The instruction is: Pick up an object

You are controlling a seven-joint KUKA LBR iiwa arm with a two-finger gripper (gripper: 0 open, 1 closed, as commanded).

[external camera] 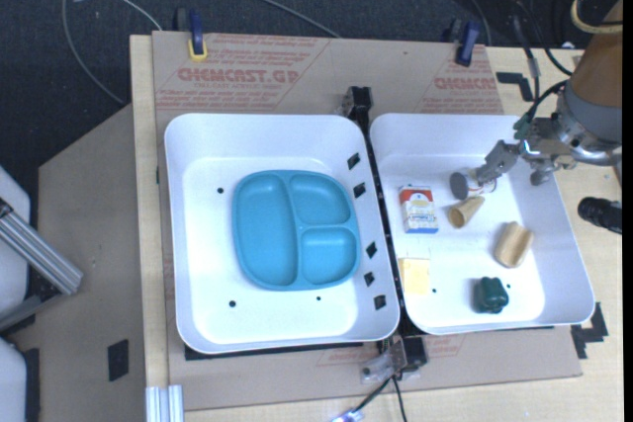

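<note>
Reaching in from the right, my arm [593,104] hangs over the right bin [554,252], its gripper [473,183] low above that bin's upper middle; whether it is open or closed I cannot tell at this slant. The left bin [198,212] carries a blue divided plate [295,229] with three compartments, set near its centre. In my bin, the largest piece is a tan cylinder [512,244], its long axis tilted from upper right to lower left, well to the right of centre. A red-and-white carton [419,210] lies flat near the left wall, long axis running up and down the view. A pale yellow block [415,275] sits below it. A dark green lump [490,295] rests near the front wall. A small tan cone [465,211] lies just beneath my gripper, its narrow end pointing lower left.
</note>
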